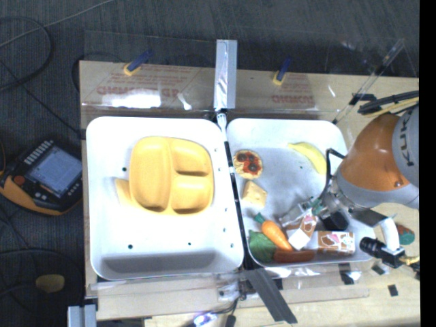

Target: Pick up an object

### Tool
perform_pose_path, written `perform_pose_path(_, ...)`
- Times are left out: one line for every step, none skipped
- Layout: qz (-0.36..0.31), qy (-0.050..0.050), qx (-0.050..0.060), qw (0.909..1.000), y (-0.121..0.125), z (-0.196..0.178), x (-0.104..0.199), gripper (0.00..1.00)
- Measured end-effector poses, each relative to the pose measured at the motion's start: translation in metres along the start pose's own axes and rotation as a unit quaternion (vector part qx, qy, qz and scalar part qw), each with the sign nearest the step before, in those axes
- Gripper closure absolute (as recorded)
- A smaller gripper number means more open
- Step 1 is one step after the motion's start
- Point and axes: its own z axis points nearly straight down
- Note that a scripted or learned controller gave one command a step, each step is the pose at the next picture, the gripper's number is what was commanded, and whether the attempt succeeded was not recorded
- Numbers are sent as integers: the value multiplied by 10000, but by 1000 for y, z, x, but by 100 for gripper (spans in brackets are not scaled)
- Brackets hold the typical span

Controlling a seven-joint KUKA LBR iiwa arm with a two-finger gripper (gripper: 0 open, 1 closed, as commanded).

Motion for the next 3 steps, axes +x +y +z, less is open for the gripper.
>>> perform_pose_path(-4, 10, -10, 10000, 1, -9, 1, 100)
perform_pose_path(1759, 32, 115, 9843, 5, -60, -14, 100)
perform_pose_path(2646, 12, 118, 9643, 92, -103, 49, 100)
